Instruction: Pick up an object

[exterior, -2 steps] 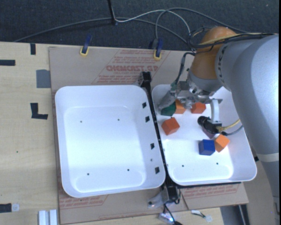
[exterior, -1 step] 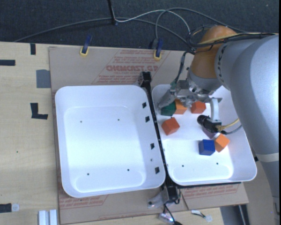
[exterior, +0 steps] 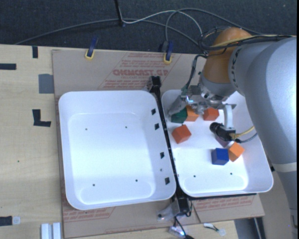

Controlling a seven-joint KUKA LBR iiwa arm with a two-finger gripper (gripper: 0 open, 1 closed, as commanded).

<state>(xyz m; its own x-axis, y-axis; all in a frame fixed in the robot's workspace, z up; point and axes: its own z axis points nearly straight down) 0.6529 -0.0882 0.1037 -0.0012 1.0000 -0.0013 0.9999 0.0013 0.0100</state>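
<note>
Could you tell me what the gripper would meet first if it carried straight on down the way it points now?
Probably the dark green block or the small orange cube beside it in the right white bin; the gripper hangs right over them, though depth is unclear.

Both white bins (exterior: 109, 148) look like smooth, faintly glossy plastic. Beneath them lies matt brown cardboard (exterior: 134, 71) — printed red. Below the gripper (exterior: 192, 103), the orange block (exterior: 181, 133) looks matt.

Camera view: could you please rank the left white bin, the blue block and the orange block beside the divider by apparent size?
1. Left white bin, by far the largest.
2 and 3. Orange block and blue block look about alike; I would not rank them.
</note>
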